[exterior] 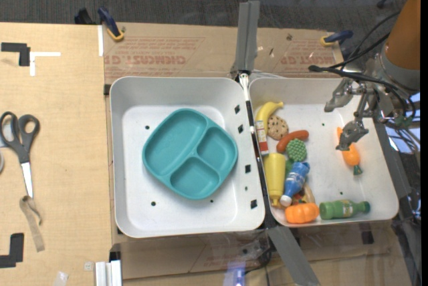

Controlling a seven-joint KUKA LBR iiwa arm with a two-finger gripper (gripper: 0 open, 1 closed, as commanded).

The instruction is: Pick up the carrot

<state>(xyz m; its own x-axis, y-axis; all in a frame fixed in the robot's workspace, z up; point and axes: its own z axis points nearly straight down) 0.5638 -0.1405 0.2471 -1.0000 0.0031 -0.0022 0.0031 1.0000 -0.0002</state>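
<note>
While the gripper [349, 139] hangs over the right bin [384, 164], the carrot [352, 157] is pinched between its fingers, long axis upright, green top pointed down.

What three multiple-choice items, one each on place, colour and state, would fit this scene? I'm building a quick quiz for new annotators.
1. Where is the carrot?
A. right bin
B. left bin
C. on the cardboard

2. What colour is the divided plate?
A. red
B. teal
C. yellow

3. How does the green bottle sit?
A. upright
B. on the plate
C. lying on its side

Answers: 1 A, it lies on the right bin floor just below the gripper; 2 B, its three sections are all teal; 3 C, it lies lengthwise along the bin's near wall.
</note>
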